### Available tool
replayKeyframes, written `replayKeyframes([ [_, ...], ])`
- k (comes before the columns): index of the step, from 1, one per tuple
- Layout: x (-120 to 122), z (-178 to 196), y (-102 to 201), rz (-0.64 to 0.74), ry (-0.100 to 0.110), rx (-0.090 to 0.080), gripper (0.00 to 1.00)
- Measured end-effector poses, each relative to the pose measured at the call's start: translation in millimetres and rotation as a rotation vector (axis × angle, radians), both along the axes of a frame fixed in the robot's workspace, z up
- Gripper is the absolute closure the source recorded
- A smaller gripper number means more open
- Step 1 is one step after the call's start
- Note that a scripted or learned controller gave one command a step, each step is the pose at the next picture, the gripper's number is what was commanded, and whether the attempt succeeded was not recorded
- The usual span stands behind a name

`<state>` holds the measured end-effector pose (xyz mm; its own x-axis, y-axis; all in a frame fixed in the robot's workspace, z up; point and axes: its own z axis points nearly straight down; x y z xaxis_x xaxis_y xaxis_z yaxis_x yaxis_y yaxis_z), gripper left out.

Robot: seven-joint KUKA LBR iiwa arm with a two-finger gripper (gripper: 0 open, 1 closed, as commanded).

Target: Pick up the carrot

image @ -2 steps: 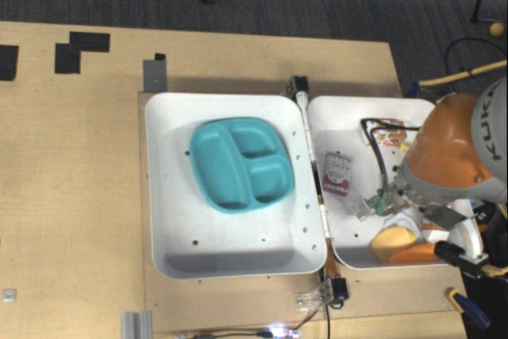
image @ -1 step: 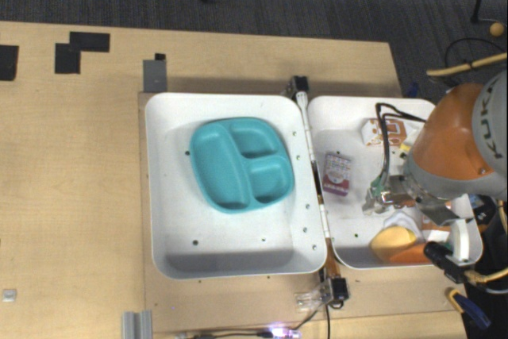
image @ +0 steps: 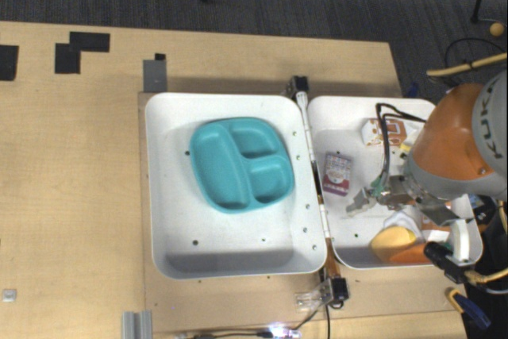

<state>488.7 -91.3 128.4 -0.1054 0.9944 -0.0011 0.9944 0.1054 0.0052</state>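
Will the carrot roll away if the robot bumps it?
Maybe a little. The carrot looks rounded and smooth, so a nudge could probably roll or slide it on the slick white bin. It lies near the bin's front wall beside a yellow lump, which would likely stop it soon. It looks stiff, not floppy, so it should lift in one piece.
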Motion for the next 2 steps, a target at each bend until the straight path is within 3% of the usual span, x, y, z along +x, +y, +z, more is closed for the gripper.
replayKeyframes([
  [1,1.4,-40.7,-20.1,0.349,-0.002,0.0,0.0],
  [2,5.9,-27.9,-19.7,0.349,-0.015,-0.005,1.0],
])
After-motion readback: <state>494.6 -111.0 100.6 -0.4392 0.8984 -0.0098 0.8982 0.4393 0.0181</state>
